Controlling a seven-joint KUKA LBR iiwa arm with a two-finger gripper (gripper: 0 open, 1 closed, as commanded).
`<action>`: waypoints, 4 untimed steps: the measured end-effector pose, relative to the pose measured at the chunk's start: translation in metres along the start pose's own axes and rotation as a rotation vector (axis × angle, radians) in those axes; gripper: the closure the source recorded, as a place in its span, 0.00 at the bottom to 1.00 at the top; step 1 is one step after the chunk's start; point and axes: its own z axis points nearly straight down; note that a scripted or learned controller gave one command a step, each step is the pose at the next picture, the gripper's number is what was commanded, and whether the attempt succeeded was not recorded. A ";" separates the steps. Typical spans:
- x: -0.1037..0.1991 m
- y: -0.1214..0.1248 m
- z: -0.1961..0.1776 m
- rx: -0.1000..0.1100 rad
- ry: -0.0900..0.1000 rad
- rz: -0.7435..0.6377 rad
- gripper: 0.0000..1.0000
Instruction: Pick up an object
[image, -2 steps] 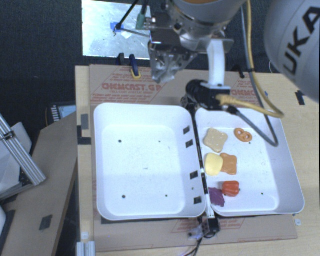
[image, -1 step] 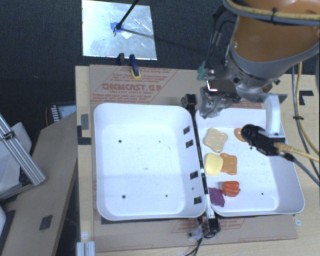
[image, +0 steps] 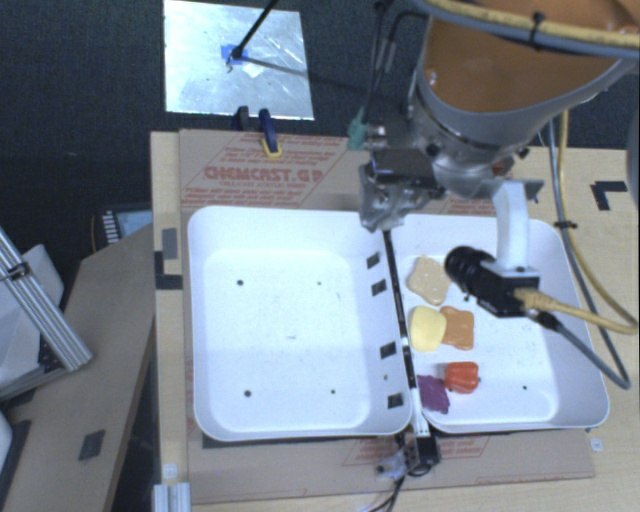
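The right bin (image: 560, 390) holds several small toys near its left wall: a beige piece (image: 428, 280), a yellow piece (image: 427, 328), a tan-orange piece (image: 459, 325), a red-orange piece (image: 461, 376) and a purple piece (image: 434, 393). My gripper (image: 383, 212) hangs at the far end of the divider between the bins, above and behind the beige piece. Nothing shows in its grasp. A black cylinder on a white bracket (image: 490, 280) juts from the arm just right of the beige piece.
The left bin (image: 215, 330) lies beside the right one. Black clips run along the divider (image: 400, 330). A yellow cable (image: 590, 320) crosses the right bin's right side. A shiny metal sheet (image: 240, 60) lies beyond the bench.
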 end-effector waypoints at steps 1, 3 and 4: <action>0.034 -0.003 -0.041 -0.001 0.000 0.002 1.00; 0.065 -0.002 -0.039 0.004 -0.002 0.004 1.00; 0.065 -0.002 -0.039 0.004 -0.002 0.004 0.00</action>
